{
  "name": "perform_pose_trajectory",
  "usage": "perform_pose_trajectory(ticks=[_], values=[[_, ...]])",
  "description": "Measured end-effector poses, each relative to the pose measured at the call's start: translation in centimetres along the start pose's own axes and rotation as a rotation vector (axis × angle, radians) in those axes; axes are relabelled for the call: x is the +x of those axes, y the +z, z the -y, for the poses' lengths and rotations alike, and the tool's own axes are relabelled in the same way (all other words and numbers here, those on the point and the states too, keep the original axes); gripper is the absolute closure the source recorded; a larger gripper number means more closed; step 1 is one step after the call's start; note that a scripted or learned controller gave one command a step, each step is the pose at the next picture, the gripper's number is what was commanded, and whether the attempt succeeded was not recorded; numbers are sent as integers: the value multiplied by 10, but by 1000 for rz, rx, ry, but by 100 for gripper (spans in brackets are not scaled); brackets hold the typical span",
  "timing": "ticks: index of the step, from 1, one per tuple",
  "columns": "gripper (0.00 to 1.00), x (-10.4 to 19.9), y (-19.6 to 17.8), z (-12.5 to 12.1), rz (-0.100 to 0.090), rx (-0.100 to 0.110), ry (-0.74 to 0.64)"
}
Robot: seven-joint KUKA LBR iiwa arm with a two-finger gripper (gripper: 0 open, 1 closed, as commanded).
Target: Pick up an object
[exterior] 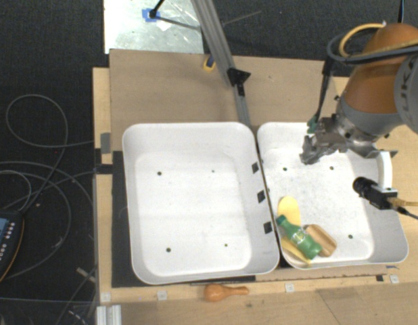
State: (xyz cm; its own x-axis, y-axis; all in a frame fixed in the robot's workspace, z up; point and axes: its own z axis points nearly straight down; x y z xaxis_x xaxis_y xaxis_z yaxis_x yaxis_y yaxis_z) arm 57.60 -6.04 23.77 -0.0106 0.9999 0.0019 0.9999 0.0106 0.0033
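In the right bin [385, 249], near its front left corner, lie a green bottle [298, 234], a yellow banana-like piece [291, 213] under and beside it, and a tan bread-like piece [322, 238]. My gripper [312, 152] hangs over the upper middle of the right bin, well behind these objects and apart from them. Nothing shows between its fingers.
The left bin [195, 202] sits beside the right one, joined by black clips along the shared wall. A tan wooden pear-shaped object [224, 291] lies on the bench in front of the bins. A grey pole [219, 42] slants across the back. Cables lie on the floor at left.
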Motion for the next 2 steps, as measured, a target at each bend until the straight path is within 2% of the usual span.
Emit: perform_pose_trajectory(ticks=[2], values=[[100,103,-16,-30,-1,-1,-1]])
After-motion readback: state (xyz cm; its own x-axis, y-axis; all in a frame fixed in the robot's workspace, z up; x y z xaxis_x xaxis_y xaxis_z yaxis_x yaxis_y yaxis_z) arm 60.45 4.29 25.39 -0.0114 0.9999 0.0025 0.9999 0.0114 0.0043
